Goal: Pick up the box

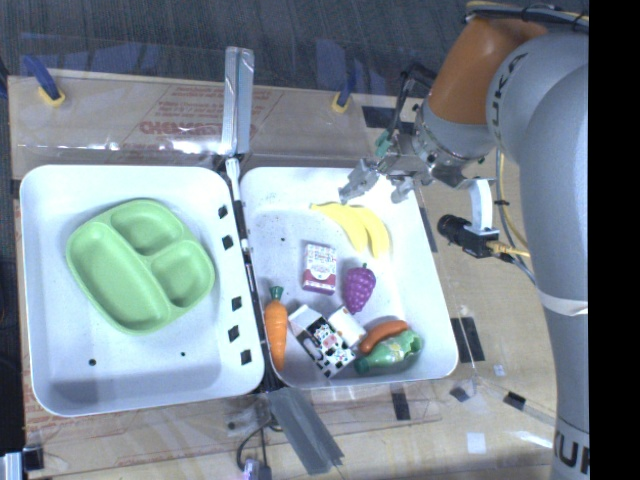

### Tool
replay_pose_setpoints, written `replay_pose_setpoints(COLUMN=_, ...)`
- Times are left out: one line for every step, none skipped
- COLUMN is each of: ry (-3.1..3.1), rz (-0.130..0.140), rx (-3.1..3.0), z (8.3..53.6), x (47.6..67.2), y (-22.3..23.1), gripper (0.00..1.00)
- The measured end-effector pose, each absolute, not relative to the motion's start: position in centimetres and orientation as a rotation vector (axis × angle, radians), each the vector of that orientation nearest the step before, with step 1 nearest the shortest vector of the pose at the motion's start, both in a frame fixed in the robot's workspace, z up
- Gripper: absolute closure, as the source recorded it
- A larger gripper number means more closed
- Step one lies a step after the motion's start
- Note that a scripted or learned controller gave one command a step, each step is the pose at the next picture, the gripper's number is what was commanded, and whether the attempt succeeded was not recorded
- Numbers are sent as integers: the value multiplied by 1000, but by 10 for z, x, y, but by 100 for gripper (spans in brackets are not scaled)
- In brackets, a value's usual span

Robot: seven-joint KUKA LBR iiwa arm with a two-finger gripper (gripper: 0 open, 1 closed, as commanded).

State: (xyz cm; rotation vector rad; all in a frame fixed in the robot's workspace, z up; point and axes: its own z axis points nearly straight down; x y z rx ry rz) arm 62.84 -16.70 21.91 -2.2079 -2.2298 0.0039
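Observation:
A small red and white box (320, 267) lies flat in the middle of the right bin (272, 196). My gripper (378, 183) hangs over the bin's back right part, just above the yellow banana (358, 225), up and to the right of the box and apart from it. Its fingers are spread, with nothing between them.
In the right bin there are also a purple grape bunch (359, 286), a carrot (276, 333), a black and white carton (327, 340), and an orange and green vegetable (388, 344). The left bin (60, 188) bears a green divided plate (140, 261). A metal divider (237, 98) stands between the bins.

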Motion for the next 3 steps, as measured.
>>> replay_pose_setpoints(ry=-1997, rz=1, rx=-2425, z=244, x=657, y=-149, gripper=0)
replay_pose_setpoints(ry=-2280, rz=4, rx=-2155, z=117, x=620, y=-117, gripper=0)
replay_pose_setpoints(ry=-2110, rz=4, rx=-2323, z=192, x=556, y=-49, gripper=0)
